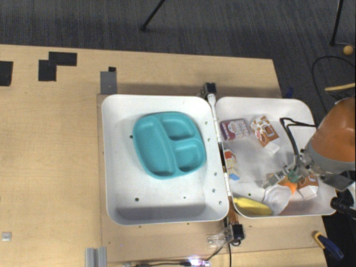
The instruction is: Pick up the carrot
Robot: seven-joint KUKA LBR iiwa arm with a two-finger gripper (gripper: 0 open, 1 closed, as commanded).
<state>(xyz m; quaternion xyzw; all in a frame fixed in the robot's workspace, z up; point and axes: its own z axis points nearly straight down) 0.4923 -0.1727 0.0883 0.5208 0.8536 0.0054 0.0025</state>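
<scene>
The arm's end effector [293, 174] is shown lowered into the right bin [300, 105], directly over an orange object taken to be the carrot [290, 181], which lies near the bin's lower right among a clear cup [277, 196], a banana [251, 206] and snack packets [265, 130]. Whether the end effector is wide, narrow or holding the carrot cannot be told. A teal divided plate [168, 144] is seen in the left bin [119, 166]. No lift is evident; grasp and raising are judged outstanding.
</scene>
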